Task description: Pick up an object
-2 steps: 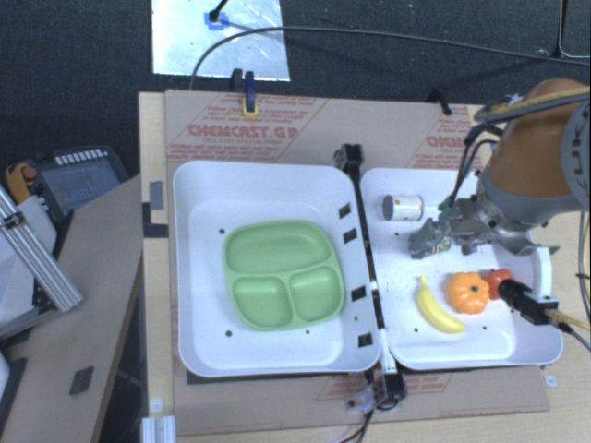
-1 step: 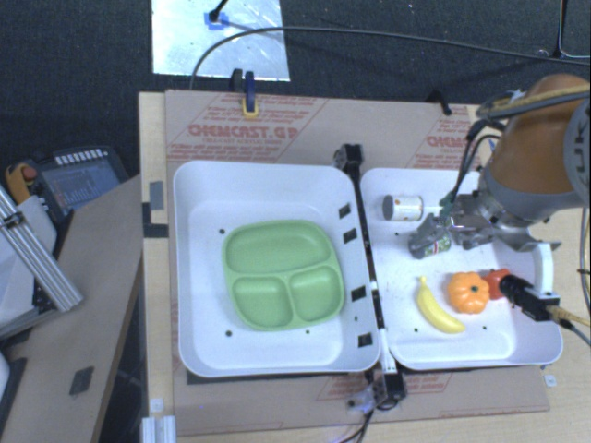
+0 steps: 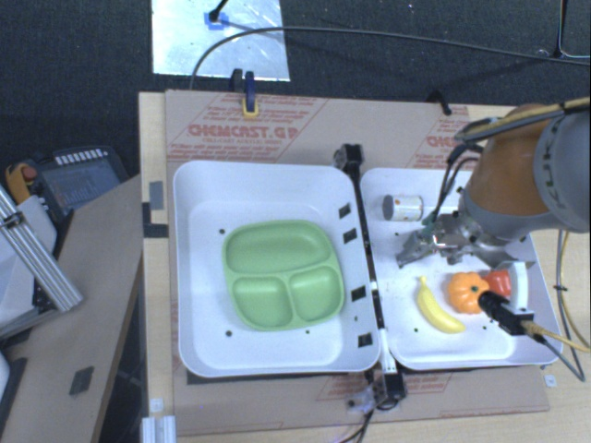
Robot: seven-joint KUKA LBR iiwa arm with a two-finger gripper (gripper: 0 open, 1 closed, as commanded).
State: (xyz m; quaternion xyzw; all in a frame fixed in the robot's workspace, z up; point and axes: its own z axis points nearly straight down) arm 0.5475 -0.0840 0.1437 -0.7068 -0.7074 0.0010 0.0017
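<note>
The right bin [image 3: 392, 335] holds a yellow banana [image 3: 437, 307], a small orange pumpkin-like fruit [image 3: 466, 292] and a red object [image 3: 500, 279] partly hidden behind the fruit. A small white and silver can [image 3: 402, 208] lies on its side near the bin's back left. My gripper [image 3: 420, 247] hangs low over the middle of the right bin, between the can and the banana and just left of the orange fruit. I see nothing held in it. The arm's grey and orange wrist [image 3: 503, 178] covers the bin's right part.
The left bin [image 3: 199, 340] carries a green divided plate [image 3: 280, 273]. A black divider [image 3: 362, 247] with clips runs between the bins. A black fitting with a cable [image 3: 506, 314] sits over the right bin's front right corner. Cardboard lies under both bins.
</note>
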